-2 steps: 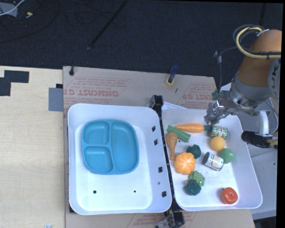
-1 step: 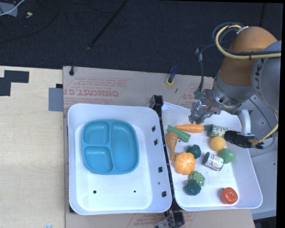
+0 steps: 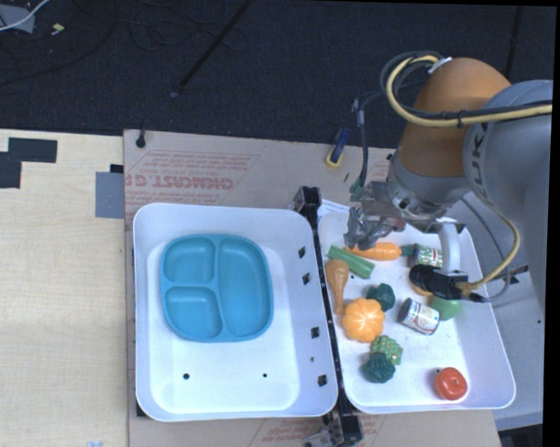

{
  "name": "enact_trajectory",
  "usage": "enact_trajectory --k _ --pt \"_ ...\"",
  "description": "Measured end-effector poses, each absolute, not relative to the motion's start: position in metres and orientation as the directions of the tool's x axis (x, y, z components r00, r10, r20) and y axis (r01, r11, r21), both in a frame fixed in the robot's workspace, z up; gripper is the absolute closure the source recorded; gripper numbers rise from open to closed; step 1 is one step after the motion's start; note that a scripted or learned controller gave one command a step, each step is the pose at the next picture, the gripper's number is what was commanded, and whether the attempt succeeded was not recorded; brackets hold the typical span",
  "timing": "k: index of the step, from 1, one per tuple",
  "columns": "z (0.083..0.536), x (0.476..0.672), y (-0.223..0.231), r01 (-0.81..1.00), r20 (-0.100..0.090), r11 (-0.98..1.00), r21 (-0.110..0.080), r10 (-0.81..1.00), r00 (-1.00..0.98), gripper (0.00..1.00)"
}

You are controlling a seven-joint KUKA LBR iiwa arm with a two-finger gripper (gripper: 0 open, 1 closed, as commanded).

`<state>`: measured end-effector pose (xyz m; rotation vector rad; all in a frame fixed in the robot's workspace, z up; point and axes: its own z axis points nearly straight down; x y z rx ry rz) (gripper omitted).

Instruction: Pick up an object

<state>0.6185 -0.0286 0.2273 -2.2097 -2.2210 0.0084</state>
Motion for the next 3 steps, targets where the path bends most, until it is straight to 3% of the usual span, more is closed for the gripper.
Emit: enact_trajectory --k 2,3 --pt "0.234 0.614 0.080 1.000 0.001 0.006 -0.008 1.000 -0.006 1.00" --pt "0.233 0.621 0.100 1.000 -0.001 0.004 -0.008 1.000 -0.004 1.00"
